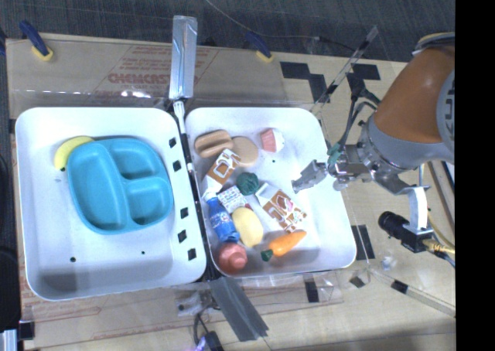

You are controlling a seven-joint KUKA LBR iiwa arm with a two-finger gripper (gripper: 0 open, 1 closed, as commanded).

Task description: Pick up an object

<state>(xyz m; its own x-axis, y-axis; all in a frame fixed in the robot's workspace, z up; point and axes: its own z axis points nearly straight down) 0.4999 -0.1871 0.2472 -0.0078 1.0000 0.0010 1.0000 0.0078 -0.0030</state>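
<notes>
My gripper hangs over the right side of the right bin, with nothing visibly in it. Just left and below it lies a small printed box. An orange carrot, a yellow lemon, a red apple and a blue bottle lie near the bin's front. Farther back are a dark green item, another printed box, a hot dog bun, a round brown bread and a pink piece.
The left bin holds a blue divided tray with a banana tucked at its back left corner. A metal bar stands upright at the divider between the bins.
</notes>
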